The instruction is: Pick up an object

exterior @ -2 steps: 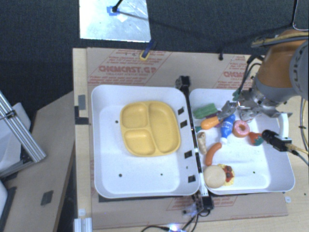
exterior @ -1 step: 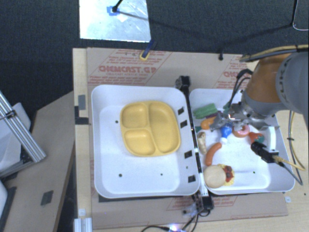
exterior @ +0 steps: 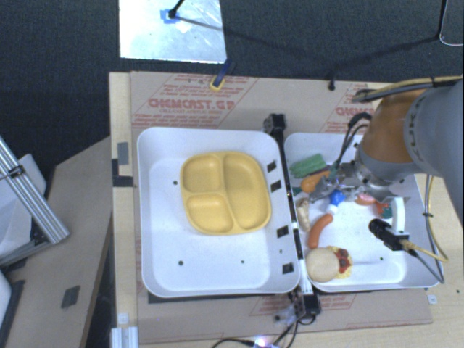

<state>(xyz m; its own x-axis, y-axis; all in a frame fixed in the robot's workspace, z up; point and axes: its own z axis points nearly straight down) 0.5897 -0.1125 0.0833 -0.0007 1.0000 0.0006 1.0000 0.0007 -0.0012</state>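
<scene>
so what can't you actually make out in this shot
- End effector, camera view: the arm's own wrist overlaps it and it is small, so open or shut is unclear, and whether it grips anything.
- Blue-and-white item beneath it: too small to identify.
- Reddish piece in the right bin: partly under the wrist.
- Arm: cut off by the right edge.
- Green object: its far end is hidden by cables.
</scene>
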